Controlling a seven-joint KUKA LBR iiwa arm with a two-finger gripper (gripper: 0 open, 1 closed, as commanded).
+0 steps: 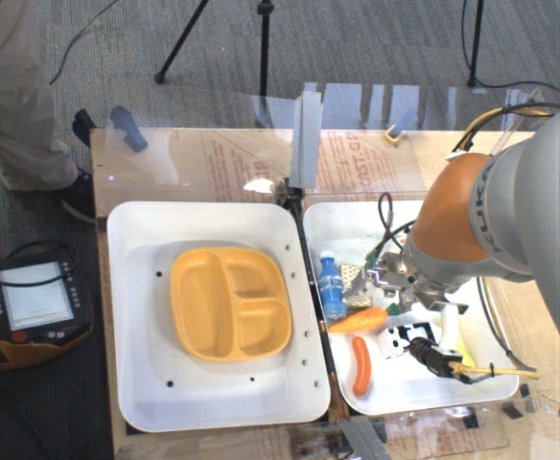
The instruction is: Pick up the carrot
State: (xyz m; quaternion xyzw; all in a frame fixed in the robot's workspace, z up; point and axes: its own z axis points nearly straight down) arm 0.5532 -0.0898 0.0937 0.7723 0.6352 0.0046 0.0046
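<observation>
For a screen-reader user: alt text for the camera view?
The gripper hovers just right of the carrot in the right bin, beside a blue bottle and a sausage. A yellow divided plate sits in the left bin.

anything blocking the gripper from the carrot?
Nothing visible. The gripper sits right at the carrot's right end. The blue bottle and red sausage flank the carrot but lie off to its sides.

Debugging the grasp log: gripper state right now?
Gripper: cannot be told. It sits low in the right bin, just beside the carrot, which lies on the bin floor.
</observation>
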